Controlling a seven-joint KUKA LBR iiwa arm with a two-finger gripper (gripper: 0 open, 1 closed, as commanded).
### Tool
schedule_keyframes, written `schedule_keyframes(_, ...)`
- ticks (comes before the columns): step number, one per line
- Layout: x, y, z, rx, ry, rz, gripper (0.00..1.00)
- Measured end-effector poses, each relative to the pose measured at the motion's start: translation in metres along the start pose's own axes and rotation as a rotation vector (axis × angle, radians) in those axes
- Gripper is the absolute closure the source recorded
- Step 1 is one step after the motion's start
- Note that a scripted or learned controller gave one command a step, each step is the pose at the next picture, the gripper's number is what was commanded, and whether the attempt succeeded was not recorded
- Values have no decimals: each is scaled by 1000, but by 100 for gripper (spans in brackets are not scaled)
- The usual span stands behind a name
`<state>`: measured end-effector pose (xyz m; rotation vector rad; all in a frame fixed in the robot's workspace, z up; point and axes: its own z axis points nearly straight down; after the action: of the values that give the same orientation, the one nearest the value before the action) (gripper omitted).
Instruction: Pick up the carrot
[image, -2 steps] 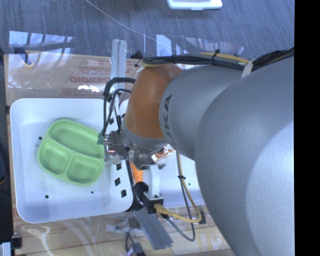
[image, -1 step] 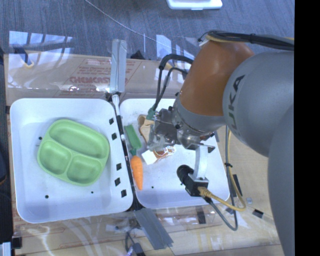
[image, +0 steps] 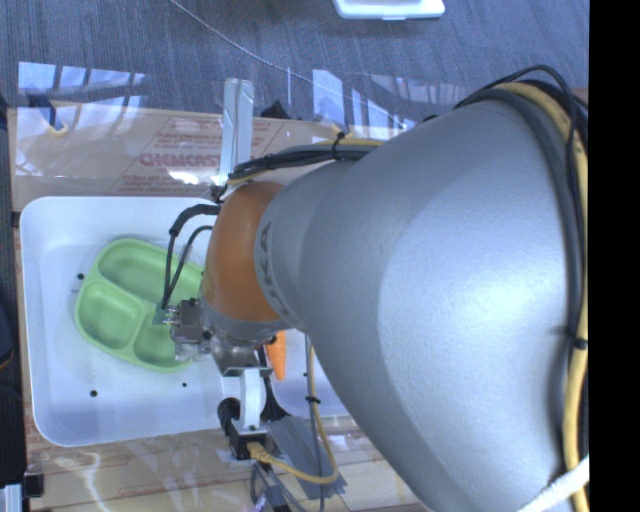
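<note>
Basically, the grey arm (image: 440, 290) covers most of the right side. The orange carrot (image: 279, 355) peeks out beside its wrist, right of the green divided plastic plate (image: 125, 300) in the left white bin (image: 40, 300). Can't tell the gripper state.

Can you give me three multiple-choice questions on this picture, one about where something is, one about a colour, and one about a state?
1. Where does the divided plate lie?
A. In the left white bin
B. On the floor
C. On top of the arm

2. What colour is the divided plate?
A. Red
B. Green
C. Black

3. How much of the carrot can be seen?
A. All of it, lying in the open
B. A small orange strip beside the arm's wrist
C. It rests on the divided plate

Answers: 1 A, the plate sits inside the bin's white walls. 2 B, its compartments are light green. 3 B, the arm covers the rest.
</note>
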<state>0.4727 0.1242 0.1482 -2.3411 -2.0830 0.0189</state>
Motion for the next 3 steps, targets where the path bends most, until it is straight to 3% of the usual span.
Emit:
schedule_keyframes(1,4,37,-51,-13,0,-439,100)
schedule_keyframes(2,31,106,-145,-18,-2,-745,100)
schedule_keyframes(3,79,121,-101,-10,-4,-1224,100)
